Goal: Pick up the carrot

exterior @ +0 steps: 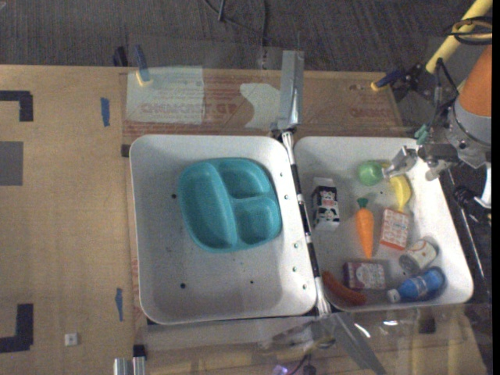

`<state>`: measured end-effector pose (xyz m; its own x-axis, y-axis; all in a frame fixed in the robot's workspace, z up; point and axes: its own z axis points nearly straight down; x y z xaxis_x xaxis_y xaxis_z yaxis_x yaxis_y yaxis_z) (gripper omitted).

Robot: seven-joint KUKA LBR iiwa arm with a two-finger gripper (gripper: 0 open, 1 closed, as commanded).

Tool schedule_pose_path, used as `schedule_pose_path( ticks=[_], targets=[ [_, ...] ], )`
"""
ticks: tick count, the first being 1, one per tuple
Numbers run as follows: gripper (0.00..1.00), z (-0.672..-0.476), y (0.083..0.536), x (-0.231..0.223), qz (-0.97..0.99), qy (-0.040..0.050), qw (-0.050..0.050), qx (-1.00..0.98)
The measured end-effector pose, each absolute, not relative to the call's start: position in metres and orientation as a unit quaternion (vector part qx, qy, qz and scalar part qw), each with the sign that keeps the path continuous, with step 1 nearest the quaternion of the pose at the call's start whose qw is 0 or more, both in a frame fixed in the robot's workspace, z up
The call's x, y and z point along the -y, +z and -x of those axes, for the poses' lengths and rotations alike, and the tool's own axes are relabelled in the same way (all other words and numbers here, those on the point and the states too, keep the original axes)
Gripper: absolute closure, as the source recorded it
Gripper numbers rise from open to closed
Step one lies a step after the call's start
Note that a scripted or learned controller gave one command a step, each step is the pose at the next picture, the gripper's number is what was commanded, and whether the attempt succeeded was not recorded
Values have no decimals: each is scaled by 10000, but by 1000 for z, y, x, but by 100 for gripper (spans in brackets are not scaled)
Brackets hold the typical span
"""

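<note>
Hanging over the upper right part of the right bin [461, 248], the gripper [406, 161] sits just above the banana [401, 191] and beside the green ball [370, 172]. Whether its jaws are spread or pressed together cannot be told at this size and angle, and nothing can be made out between them. Behind it the grey arm [469, 127] with its orange band [478, 88] runs off toward the right edge.

The carrot [365, 230] lies on the bin floor below and to the left of the gripper, apart from it, its green top pointing toward the far rim and its orange tip toward the near one. Left of the carrot stands a small milk carton [326, 203] with a cow print, near the divider. Right of the carrot lies a red and white packet [395, 229], just beside it. Nearer the front rim sit a dark maroon box [365, 274], a brown sausage [343, 288] by the bin's near left corner, a blue bottle [417, 285], and a small round tin [423, 251].

The left bin [156, 287] holds a teal divided plate [230, 203], lying flat in its upper middle. Both bins rest on a tan bench [62, 225] marked with blue tape and black squares.
</note>
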<state>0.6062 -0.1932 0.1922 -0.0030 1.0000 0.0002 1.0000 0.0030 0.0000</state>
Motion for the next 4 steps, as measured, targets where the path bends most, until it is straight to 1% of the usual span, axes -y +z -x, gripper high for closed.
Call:
schedule_pose_path(
  ticks=[1,2,3,4],
  targets=[
    [0,-559,98,154,6768,-48,-89,7361],
    [100,-561,110,158,6783,-56,-147,7346],
    [100,-564,99,165,6987,-88,-112,7153],
    [100,-530,181,137,7421,2,-3,6702]
  ],
)
